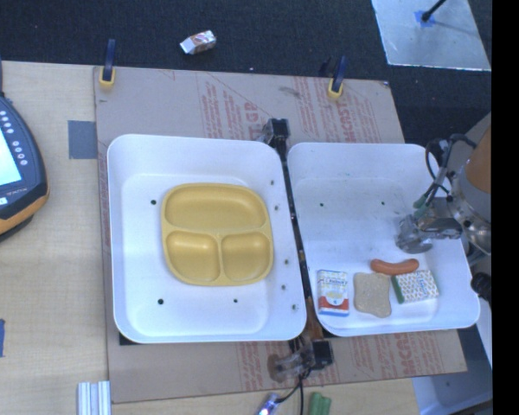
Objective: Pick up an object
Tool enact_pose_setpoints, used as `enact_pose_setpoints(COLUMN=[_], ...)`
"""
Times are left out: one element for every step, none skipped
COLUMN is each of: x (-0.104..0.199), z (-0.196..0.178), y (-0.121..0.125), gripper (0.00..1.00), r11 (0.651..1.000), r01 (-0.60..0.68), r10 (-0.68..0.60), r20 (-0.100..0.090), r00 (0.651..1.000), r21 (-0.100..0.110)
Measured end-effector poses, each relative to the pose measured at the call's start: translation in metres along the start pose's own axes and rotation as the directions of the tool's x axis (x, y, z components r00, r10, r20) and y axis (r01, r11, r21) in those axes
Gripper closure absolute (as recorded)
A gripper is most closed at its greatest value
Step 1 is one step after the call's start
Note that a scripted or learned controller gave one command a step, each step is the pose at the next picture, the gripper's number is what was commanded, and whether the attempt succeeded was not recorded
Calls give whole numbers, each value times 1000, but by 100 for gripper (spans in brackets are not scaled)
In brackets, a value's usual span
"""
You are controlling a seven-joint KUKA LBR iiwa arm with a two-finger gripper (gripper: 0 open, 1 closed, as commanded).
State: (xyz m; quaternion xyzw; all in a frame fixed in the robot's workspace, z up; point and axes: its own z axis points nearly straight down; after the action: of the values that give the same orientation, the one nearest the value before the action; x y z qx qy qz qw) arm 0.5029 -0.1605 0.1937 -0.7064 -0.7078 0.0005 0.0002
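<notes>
The objects to pick lie in a row along the near edge of the right bin [346, 167]. From left to right there is 1 small carton [332, 292] w/ red and white print, 1 tan slice of bread [373, 294], and 1 green-edged sponge [415, 287]. Just behind the bread and the sponge lies 1 sausage [394, 266], touching or almost touching them. So 4 candidate items, all close together.

The gripper [418, 233] hangs over the right bin, just behind the sausage and toward the right wall. It is seen from above and looks blurred, so I cannot tell if it is spread or pressed together. Nothing is visible between its tips, so I judge that no item is held yet.

To do the step well, I think the sausage is the nearest target, approx. directly in front of the gripper. The descent should be centred on its middle, w/ the closing direction across its short side. The risk is that the tips also catch the sponge or the bread, because they lie so near. The carton stands more apart, so it may be the cleaner choice.

In the left bin [130, 232] there is 1 yellow tray [216, 233] w/ 3 compartments. Bins: 2, side by side on the tabletop [35, 318]. Farther back are 2 clamps [108, 67] at the board edge. At far left rests 1 teach pendant [4, 167].
</notes>
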Motion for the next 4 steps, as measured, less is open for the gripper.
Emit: enact_pose_setpoints(x=[0,-4,-6,-6], z=[1,96,85,85], y=[0,-14,-13,-13], gripper=[0,0,100,0], r11=[1000,1000,1000,1000], r01=[1,4,8,8], r10=[-1,-4,-8,-8], r20=[0,3,7,7], r00=[1000,1000,1000,1000], r21=[1,-4,-6,-5])
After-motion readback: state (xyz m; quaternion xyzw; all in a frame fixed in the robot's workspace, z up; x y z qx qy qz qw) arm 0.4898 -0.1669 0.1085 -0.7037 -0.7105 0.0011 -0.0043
